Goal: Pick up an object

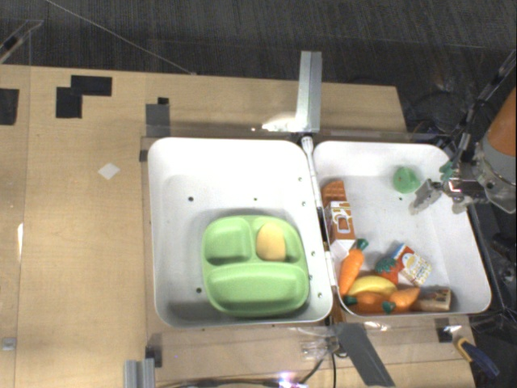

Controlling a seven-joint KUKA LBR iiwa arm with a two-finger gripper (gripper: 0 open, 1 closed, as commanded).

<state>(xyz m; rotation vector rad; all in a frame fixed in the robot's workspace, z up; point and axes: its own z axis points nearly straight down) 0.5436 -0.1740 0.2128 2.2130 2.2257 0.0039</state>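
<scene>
The right bin holds several toy foods. A green round piece lies at its back, and a brown and orange carton lies along its left wall. At the front are a carrot, a banana, a small white and orange carton and a brown block. My gripper hangs over the right bin's far right side, just right of the green piece. It is open with nothing between its fingers.
The left bin holds a green divided plate with a yellow round fruit in its upper right compartment. A metal post stands behind the divider between the bins.
</scene>
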